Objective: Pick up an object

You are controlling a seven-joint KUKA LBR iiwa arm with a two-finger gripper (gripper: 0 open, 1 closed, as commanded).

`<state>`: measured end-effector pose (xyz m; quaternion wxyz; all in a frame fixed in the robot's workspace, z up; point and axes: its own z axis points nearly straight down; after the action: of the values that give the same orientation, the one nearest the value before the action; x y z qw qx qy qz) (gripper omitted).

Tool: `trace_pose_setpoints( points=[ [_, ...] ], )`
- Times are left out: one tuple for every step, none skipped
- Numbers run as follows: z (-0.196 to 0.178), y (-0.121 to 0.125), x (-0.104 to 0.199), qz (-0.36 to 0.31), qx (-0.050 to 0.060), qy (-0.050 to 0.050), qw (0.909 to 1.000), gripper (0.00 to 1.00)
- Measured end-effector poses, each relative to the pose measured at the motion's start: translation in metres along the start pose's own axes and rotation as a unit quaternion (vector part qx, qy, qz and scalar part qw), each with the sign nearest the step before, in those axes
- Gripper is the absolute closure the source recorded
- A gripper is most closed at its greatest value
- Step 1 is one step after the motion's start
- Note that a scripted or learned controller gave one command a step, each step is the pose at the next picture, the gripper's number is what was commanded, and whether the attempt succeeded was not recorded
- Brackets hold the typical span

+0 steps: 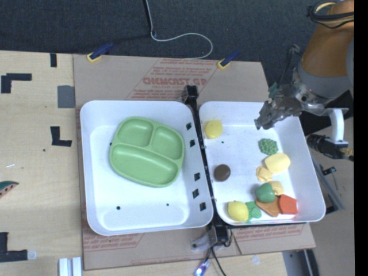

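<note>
A dark carpeted floor lies beyond the bench (34,114), whose pale top carries a sheet of brown cardboard (167,76) under two shallow white bins. A thin white cable (172,36) loops across the floor at the far side.

The left bin (92,211) holds a green divided plate (147,150), lying flat slightly left of that bin's middle.

The right bin (305,154) holds the small toy foods. A yellow round piece (213,129) sits near its far left corner, and a brown round piece (222,172) lies nearer, well apart from it. A yellow lemon-like piece (238,211) rests at the near edge. Along the right side, from far to near, are a green bumpy piece (267,146), a pale yellow piece (277,163), a green pepper-like piece (265,192) and an orange block (287,204), the last few crowded together.

The gripper (267,119) hangs over the far right part of the right bin, just beyond the green bumpy piece. Whether the jaws are open or closed I cannot tell, and nothing is seen between them.
</note>
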<state>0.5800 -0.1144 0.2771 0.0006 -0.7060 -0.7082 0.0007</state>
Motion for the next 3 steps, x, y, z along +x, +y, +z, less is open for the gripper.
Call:
trace_pose_setpoints(
  points=[
    [-0.005,-0.029,0.089,-0.003,0.000,0.001,1.0000,1.00],
    [-0.006,-0.007,0.123,-0.001,-0.001,0.000,1.0000,1.00],
    [-0.094,-0.091,0.119,0.001,-0.002,0.001,1.0000,1.00]
  ],
)
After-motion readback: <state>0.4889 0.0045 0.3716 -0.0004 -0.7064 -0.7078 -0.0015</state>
